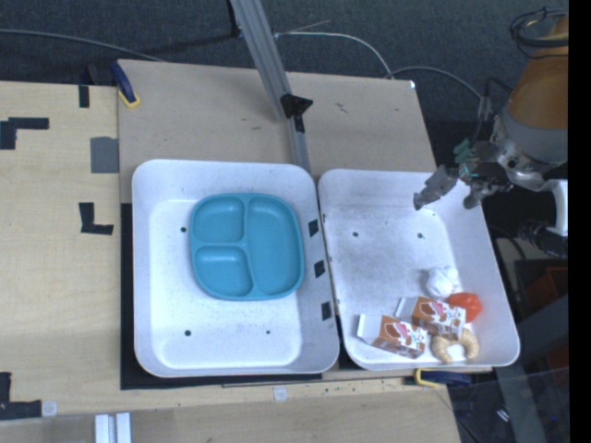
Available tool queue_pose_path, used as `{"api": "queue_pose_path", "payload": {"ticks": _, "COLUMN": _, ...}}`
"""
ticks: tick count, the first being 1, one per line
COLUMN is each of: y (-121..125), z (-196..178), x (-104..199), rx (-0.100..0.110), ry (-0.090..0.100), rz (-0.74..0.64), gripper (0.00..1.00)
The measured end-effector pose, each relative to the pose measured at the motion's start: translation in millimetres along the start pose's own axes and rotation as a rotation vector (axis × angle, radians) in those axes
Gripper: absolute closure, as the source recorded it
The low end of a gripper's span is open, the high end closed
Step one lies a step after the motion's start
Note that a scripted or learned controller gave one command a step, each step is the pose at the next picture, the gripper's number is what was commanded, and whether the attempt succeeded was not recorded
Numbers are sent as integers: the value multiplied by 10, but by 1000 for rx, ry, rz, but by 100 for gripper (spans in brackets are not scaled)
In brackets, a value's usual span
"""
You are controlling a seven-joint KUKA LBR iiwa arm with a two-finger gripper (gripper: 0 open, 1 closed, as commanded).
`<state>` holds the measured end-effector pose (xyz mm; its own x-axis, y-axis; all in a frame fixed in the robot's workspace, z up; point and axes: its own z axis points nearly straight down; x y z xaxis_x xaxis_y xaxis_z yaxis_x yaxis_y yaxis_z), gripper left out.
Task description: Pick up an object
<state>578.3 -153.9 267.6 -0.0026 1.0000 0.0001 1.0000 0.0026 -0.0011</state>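
From above, the gripper [454,188] is hovering with its fingers spread and holding nothing over the right bin's [388,247] far edge; packets [406,330], a white lump [441,281] and a red piece [466,303] are lying in its near corner. A blue tray [247,245] is sitting in the left bin [157,321].

one fixed camera above the bench [231,100], looking down at a slant on both bins [148,247]

left bin [157,247]: white, dark-speckled
divided plate [247,245]: plain turquoise
right bin [369,247]: white, grey smudges
packets [417,326]: white and brown, red print
round piece [466,305]: orange-red
pastry [454,345]: tan
bench [55,275]: pale wood, black tape marks
arm [545,90]: grey, orange band
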Motion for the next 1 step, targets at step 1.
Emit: {"api": "queue_pose_path", "payload": {"ticks": 1, "y": 0, "z": -1, "x": -1, "rx": 0, "ry": 0, "rz": 0, "gripper": 0}}
